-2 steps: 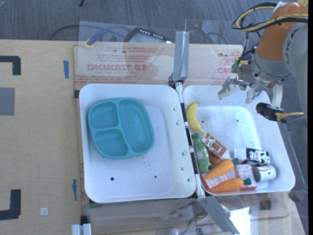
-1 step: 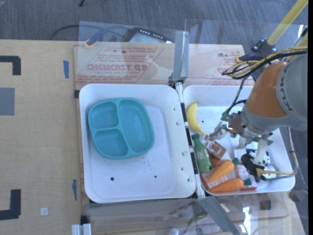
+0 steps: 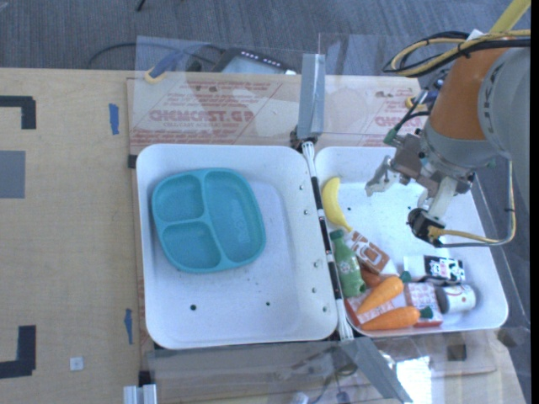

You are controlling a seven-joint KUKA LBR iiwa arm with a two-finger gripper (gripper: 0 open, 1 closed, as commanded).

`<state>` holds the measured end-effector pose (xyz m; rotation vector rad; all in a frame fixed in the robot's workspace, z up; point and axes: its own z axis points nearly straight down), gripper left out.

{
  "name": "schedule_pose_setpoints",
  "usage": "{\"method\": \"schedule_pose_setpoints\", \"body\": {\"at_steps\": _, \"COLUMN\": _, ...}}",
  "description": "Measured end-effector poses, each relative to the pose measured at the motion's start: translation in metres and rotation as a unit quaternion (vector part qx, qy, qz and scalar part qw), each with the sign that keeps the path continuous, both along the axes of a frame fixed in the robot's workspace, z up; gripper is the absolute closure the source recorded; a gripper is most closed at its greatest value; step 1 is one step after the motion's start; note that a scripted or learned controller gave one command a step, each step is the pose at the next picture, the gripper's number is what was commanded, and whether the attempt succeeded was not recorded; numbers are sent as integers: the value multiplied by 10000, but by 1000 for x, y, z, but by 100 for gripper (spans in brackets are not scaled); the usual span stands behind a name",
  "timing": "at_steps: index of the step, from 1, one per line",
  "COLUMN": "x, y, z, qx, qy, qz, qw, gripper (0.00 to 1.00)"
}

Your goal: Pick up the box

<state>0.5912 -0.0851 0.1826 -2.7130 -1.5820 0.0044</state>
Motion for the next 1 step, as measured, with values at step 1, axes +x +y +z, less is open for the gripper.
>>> {"method": "schedule_pose_setpoints", "body": {"at_steps": 1, "x": -45, "y": -10, "z": -70, "qx": 11, "qy": 25, "qz": -1176, "qw": 9931, "gripper": 0}}
